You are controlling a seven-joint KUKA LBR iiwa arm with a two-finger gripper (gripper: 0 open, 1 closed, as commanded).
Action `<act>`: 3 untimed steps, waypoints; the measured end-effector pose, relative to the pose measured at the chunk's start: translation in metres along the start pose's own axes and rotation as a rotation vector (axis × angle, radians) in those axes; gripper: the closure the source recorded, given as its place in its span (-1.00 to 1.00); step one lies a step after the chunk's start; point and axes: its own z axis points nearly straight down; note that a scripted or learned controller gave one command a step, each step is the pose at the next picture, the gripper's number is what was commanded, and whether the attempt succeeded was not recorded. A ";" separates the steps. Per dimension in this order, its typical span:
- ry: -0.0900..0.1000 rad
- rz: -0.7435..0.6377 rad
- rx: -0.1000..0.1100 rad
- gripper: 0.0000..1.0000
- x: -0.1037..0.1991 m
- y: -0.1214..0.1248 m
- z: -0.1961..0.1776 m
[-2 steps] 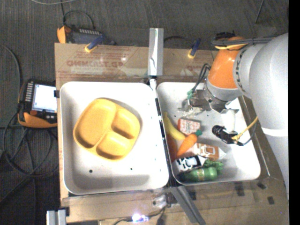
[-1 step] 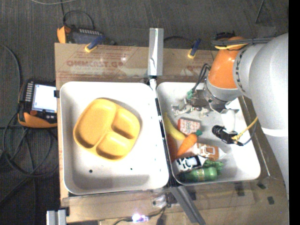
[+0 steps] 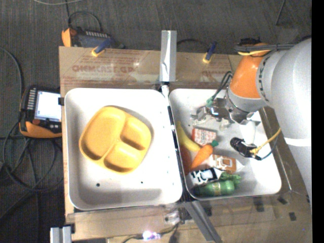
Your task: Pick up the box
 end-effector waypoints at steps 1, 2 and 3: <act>-0.010 -0.192 0.004 -1.00 0.003 0.018 0.001; -0.009 -0.191 0.011 1.00 0.002 0.016 -0.008; -0.009 -0.192 0.010 -1.00 0.002 0.017 -0.008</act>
